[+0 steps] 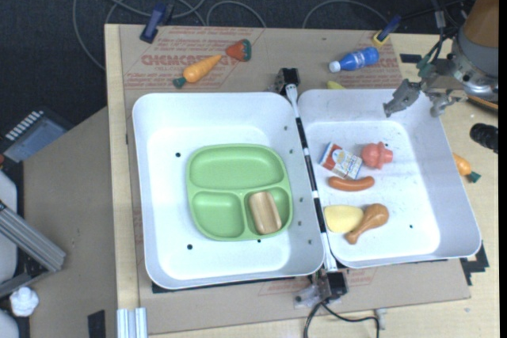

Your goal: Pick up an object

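Note:
My gripper (418, 98) hangs over the far right corner of the right bin (444, 237), its two fingers spread open with nothing between them. In that bin, nearer and to the left of it, lie a small red and white carton (341, 161), a pink toy (377, 155), a sausage (351, 184), a yellow lemon-like piece (341, 218) and a brown drumstick (369, 221). All of them rest on the bin floor, apart from the gripper.
The left bin (158, 123) holds a green divided tray (207, 162) with a bread roll (265, 212) in its right compartment. On the bench behind the bins lie a toy carrot (200, 68), a strawberry (239, 51) and a blue bottle (356, 59). An orange piece (462, 165) sits right of the bins.

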